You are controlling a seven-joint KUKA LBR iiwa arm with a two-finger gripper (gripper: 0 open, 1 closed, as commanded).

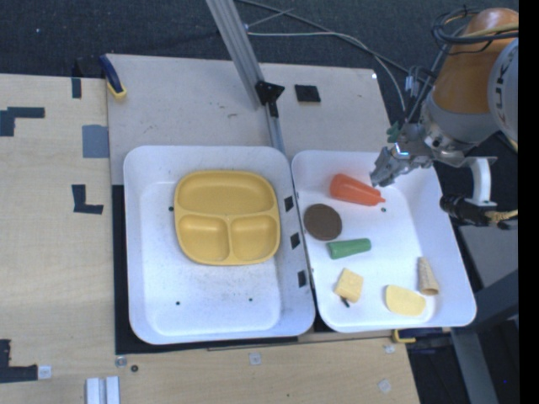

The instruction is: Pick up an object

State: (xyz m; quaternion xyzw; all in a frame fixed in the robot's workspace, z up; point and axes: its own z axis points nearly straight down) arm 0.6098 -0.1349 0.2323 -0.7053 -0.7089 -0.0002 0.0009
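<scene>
Hovering at the upper right of the frame, the gripper (384, 175) sits just beside the orange carrot (354, 190) lying in the right bin (446, 259); whether anything is clasped, I cannot tell; nothing looks lifted yet

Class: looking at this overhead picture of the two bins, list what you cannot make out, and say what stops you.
1. Pincer in the camera view: too small and blurred to tell its opening, or whether it touches the orange carrot.
2. Arm: cut off by the top and right edges.
3. Small cone-shaped item: too small to identify.
</scene>
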